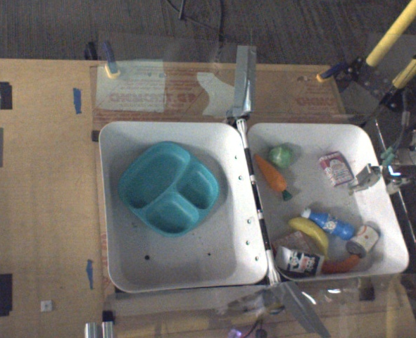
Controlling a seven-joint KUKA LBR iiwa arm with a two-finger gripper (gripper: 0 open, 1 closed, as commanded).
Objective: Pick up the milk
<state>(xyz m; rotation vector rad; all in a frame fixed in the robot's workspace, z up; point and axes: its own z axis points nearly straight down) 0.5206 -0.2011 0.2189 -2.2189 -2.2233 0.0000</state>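
The milk (336, 169) looks to be the small white carton with a red and pink label, lying in the upper right part of the right bin (313, 134). My gripper (376, 176) is low over that bin's right rim, just to the right of the carton and apart from it. Its grey and teal parts are small and blurred at the edge of the view. Nothing shows held in it.
The right bin also holds a green fruit (281, 155), a carrot (272, 175), a blue and white bottle (329, 224), a banana (309, 233), a small can (363, 240) and a dark packet (300, 260). A teal divided plate (168, 187) lies in the left bin (116, 189).
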